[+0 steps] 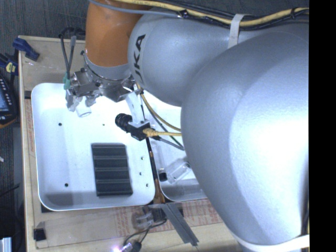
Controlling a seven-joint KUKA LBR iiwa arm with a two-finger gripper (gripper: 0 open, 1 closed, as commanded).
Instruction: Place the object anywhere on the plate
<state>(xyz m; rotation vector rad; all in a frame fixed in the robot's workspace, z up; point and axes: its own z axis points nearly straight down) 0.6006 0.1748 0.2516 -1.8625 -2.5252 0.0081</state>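
Reaches in from the right as one grey arm (236,114), bulking large across the right half and covering most of the right bin (181,194). Bends at the orange band (107,33) near the top and points down and to the left. Carries the end effector (79,103) over the far left corner of the left bin (44,140), high in that bin and well apart from the dark ribbed slab (111,168). Open or closed: cannot tell from this slant (the tip is small and pale against the white floor), and nothing seen held in it. Counted: two white bins side by side on the wooden bench (79,229); one dark ribbed slab, lying flat in the near middle of the left bin, long side running away from the near rim; one yellow-and-black cable (210,16) draped along the top of the arm; one blue clamp (24,48) at the far left corner of the bench.
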